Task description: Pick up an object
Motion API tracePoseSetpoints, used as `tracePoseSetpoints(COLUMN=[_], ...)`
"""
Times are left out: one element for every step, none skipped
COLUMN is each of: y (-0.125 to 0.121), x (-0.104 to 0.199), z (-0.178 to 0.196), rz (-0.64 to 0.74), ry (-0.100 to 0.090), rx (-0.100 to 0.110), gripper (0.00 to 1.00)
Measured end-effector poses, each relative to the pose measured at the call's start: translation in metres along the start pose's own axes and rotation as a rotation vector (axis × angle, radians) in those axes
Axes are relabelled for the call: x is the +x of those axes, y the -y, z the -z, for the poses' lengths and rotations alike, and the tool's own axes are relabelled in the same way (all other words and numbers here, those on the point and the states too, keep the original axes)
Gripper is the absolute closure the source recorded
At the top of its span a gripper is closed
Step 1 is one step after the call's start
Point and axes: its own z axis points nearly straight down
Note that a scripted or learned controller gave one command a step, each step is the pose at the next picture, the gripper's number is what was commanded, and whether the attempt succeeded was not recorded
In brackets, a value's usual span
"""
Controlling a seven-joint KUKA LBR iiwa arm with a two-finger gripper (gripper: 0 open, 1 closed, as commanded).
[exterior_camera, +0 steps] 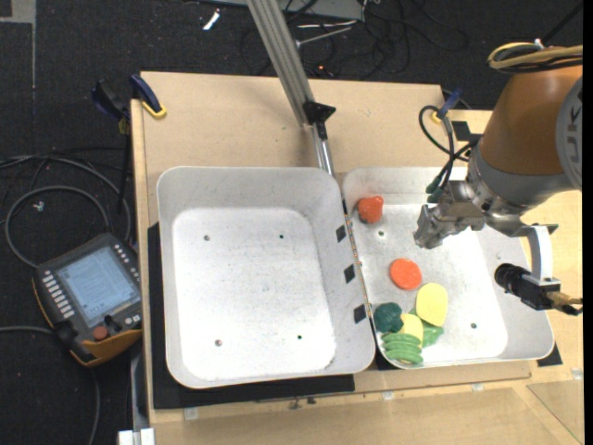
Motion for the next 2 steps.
tracePoseSetpoints(y=[0.003, -0.004], x=[0.050, 0.107], z=[0.006, -0.006], rz=[0.001, 0.000], ry=[0.000, 0.000], rx=[-0.001, 0.000], gripper=[1.00, 1.00])
